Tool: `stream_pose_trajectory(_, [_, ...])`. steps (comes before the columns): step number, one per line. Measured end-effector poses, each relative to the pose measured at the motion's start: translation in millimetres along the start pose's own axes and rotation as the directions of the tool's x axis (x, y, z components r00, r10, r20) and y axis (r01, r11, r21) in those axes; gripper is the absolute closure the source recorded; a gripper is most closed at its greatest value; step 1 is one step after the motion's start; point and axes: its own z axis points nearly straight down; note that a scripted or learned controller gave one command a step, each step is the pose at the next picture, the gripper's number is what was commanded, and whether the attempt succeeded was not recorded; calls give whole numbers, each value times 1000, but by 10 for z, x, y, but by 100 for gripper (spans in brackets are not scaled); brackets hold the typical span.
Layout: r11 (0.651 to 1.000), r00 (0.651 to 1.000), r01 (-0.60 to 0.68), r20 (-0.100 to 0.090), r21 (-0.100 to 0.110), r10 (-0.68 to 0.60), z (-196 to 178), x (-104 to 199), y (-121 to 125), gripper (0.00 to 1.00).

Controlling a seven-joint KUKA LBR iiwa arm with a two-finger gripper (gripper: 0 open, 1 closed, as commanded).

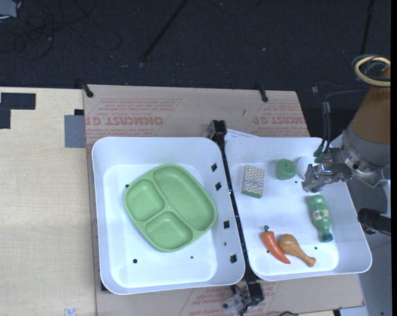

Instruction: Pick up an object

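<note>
My pincer, its opening impossible to judge, hovered at the right white bin's three o'clock side, just above the small green plastic bottle: light, rigid, slippery, best gripped across its body.

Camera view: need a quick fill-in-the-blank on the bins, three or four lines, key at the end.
1. The green divided plate lies in the ____ bin.
2. The plate has ____ compartments.
3. In the right bin, the orange carrot lies beside the ____, near the front edge.
4. The tool sits between the green round object and the green ____.

Missing words: left; three; drumstick; bottle
</note>
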Motion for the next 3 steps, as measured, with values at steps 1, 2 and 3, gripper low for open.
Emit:
stream_pose_trajectory(1, [1000, 1000, 0, -1, 0, 0, -54, 464, -66, 100])
stream_pose_trajectory(2, [1000, 1000, 1, 0, -1, -1, -124, 993, -94, 100])
stream_pose_trajectory(3, [1000, 1000, 0, 0, 2, 0, -33, 1521, -229, 100])
